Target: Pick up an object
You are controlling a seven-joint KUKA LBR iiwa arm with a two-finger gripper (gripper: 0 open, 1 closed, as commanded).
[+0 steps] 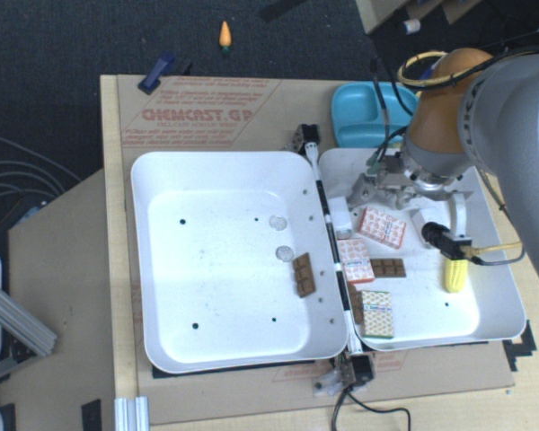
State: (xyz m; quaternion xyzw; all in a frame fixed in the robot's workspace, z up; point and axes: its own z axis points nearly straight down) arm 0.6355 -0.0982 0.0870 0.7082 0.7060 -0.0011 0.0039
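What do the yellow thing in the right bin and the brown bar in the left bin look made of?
Yellow thing: probably plastic, smooth, evenly coloured. Brown bar: perhaps moulded plastic or rubber, matte, grooved into squares; too small to tell.

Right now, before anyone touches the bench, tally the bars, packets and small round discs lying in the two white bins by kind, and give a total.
Brown bars: 2
Red-and-white packets: 2
Green-patterned packet: 1
Clear round discs: 2
Total: 7
A brown sliver beside the green-patterned packet is too hidden to count.
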